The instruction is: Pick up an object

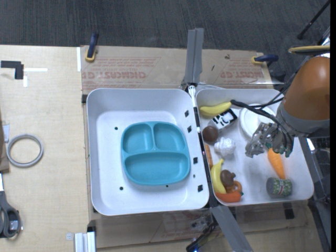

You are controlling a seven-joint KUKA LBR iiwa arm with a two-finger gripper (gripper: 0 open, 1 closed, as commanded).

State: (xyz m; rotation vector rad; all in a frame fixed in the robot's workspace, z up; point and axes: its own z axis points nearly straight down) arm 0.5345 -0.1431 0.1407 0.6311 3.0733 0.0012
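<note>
The pincer point(261, 144) is hung over the right bin's point(304, 193) middle beside the carrot point(276, 163), ready for a grab, its spread impossible to tell.

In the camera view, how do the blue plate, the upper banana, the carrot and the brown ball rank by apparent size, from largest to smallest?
1. blue plate, by far the largest
2. upper banana
3. carrot, close to the banana in length, so this order is unsure
4. brown ball, the smallest
</note>
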